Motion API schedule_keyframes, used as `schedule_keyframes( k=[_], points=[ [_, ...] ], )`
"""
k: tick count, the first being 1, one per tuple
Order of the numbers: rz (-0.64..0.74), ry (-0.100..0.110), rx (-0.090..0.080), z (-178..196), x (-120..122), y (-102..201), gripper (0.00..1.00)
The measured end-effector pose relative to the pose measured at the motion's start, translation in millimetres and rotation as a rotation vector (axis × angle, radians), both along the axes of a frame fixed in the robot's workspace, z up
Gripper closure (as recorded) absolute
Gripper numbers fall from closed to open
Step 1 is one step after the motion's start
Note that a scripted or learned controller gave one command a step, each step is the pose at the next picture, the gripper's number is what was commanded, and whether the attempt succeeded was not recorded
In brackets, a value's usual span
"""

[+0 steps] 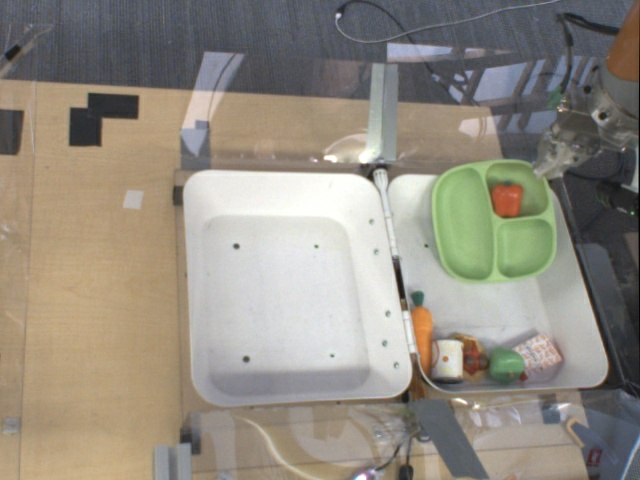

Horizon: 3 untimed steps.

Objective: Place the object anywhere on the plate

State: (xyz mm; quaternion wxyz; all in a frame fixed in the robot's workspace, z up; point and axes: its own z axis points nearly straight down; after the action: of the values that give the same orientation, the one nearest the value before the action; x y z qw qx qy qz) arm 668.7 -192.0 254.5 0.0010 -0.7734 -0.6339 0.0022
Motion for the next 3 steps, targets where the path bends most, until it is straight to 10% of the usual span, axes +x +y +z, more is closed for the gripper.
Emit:
schedule_keyframes(
  k=[1,2,3],
  points=[
    [-0.011,-0.012,-0.001,80,1,7,1.0],
    [0.006,-0.009,0.0,16,1,25,1.0],
    [-0.093,-0.013,-0.002,146,1,-5,1.0]
  ],
)
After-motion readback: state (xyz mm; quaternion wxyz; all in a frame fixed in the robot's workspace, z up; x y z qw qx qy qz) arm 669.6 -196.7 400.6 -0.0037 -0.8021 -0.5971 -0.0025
